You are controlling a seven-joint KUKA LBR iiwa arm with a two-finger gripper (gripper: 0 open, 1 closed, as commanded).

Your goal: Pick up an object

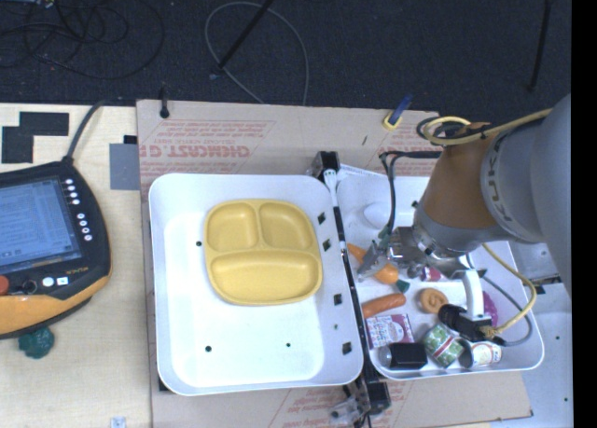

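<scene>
- In the right bin [522, 361]: gripper [387, 256] low beside an orange toy piece [386, 274]; finger state cannot be determined.
- Left bin [177, 324]: yellow divided plate [263, 252].

The arm [522, 170] reaches in from the right, grey with an orange band [454, 188] above the wrist, bent steeply downward. The gripper [384, 254] hangs low, pointing left.

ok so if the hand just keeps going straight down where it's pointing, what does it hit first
Most likely the small orange toy piece lying in the right bin, just below the hand. Depth is hard to judge from above, so it might reach bare bin floor beside it instead.
</scene>
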